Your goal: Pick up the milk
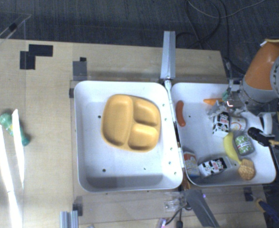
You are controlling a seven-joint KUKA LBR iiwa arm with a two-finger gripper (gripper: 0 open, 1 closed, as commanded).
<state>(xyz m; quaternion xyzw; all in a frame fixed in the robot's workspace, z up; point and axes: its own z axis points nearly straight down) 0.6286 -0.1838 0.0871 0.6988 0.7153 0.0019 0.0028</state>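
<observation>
A small carton with black-and-white cow patches, the milk (pixel 221 123), stands in the right bin (pixel 196 137) near its back right. My gripper (pixel 223 109) hangs right over the carton's far end, touching or nearly touching its top. The view does not show whether the carton sits between the fingers. A second cow-patterned carton (pixel 212 166) lies on its side near the bin's front edge, well away from the gripper.
Around the milk lie an orange carrot (pixel 209 100), a red sausage (pixel 179 114), a banana (pixel 230 147), a green bottle (pixel 244 145), a round waffle (pixel 246 169) and a can (pixel 190 161). The left bin (pixel 89 170) holds a yellow divided tray (pixel 130 122).
</observation>
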